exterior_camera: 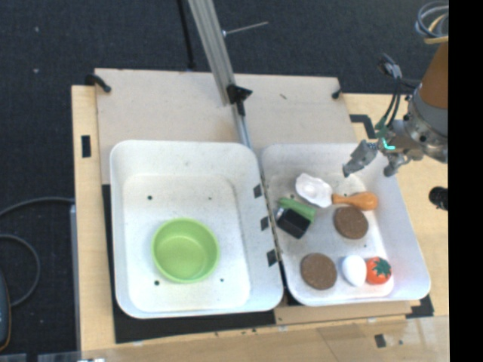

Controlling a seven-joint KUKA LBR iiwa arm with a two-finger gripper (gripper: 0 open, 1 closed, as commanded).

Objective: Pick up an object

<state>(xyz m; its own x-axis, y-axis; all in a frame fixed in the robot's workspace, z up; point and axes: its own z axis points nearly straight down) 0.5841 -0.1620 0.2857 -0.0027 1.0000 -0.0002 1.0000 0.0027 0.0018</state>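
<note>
My gripper (373, 163) hangs open above the far right part of the right bin (404, 225), its two fingers spread apart with nothing between them. Just below it lie a crumpled white object (313, 189) and an orange carrot-like piece (356, 200). Further toward the front are two brown discs (351, 222) (318, 271), a white egg (353, 270), a red strawberry (378, 271), a green stick (296, 207) and a black block (291, 223).
The left bin (128, 172) holds a green bowl (185, 250). A slanted metal pole (219, 59) rises behind the bins. The bench edge runs close to the right bin's right rim.
</note>
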